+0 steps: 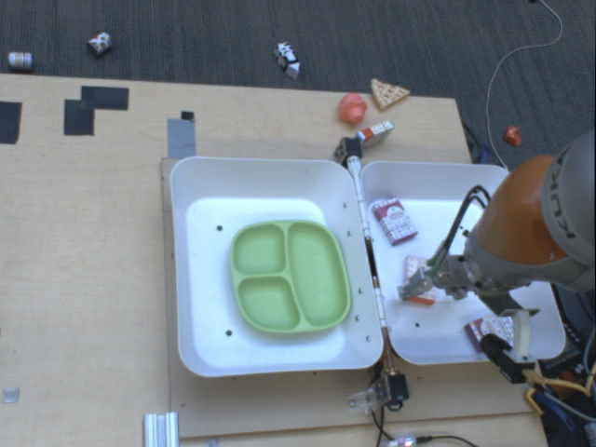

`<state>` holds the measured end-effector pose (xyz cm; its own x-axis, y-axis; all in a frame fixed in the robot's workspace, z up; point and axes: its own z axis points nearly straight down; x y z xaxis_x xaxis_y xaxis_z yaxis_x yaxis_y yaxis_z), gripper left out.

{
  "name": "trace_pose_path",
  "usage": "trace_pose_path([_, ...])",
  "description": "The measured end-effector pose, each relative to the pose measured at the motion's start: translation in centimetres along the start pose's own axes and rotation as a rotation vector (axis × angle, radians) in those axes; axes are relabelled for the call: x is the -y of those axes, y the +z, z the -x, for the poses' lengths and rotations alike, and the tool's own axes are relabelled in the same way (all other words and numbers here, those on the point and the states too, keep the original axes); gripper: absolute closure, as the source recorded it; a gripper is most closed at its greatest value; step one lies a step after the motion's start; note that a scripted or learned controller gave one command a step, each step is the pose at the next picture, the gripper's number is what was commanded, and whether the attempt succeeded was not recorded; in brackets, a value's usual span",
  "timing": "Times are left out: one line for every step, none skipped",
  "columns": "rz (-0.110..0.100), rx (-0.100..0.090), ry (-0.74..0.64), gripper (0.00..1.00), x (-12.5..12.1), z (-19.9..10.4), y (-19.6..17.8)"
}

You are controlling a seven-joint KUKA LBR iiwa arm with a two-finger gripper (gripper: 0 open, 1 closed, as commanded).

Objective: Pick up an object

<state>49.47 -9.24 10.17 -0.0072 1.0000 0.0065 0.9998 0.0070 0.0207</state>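
In the right bin (521,180) my gripper (416,289) is low over the bin floor, near the left-middle. It sits right at a small red-and-white packet (413,268) and a small orange piece (422,299), and partly covers both. Whether either is between the fingertips is hidden. Another red-and-white packet (394,220) lies farther back in the same bin. A third packet (490,330) lies at the front right, partly under the arm. The arm's orange band (523,222) covers the bin's right side.
The left bin (200,277) holds a green divided plate (290,276). A ridge (366,240) separates the two bins. On the bench behind the bins lie a red ball (352,108), a pizza-slice toy (388,92) and a small tube (376,132). Cables run at the front right.
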Motion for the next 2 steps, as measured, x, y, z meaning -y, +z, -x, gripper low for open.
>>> trace_pose_path([0.004, 0.0, -0.004, 1.0, -0.2, -0.1, -1.0])
trace_pose_path([-0.017, 0.005, 0.002, 1.0, 0.5, -6.9, -8.3])
